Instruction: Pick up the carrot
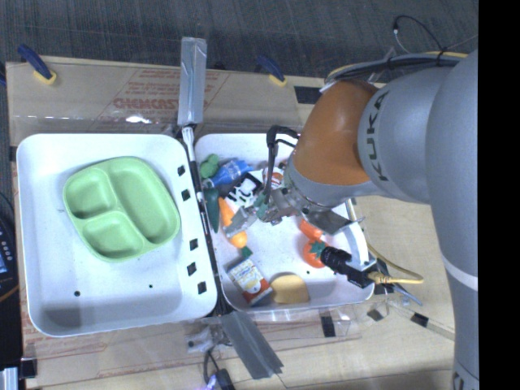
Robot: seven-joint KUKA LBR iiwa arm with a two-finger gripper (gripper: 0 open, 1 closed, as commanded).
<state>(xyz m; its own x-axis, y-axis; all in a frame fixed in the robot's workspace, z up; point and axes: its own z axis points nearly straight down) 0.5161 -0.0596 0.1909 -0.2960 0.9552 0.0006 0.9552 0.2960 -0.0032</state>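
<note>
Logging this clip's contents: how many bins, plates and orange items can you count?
Bins: 2, left and right.
Green plate: 1, in the left bin.
Orange items: 3, a carrot, one and another, all in the right bin.
Total: 6.

The left bin (49,299) holds a light green divided plate (122,208) with three compartments, lying flat near the bin's centre. The right bin (236,146) contains a small printed carton (246,278) beside a tan rounded item (290,288), both at the near wall. A blue wrapped item (230,171) lies near the far wall. Two blue clamps (36,63) grip the cardboard backing (106,96).
</note>
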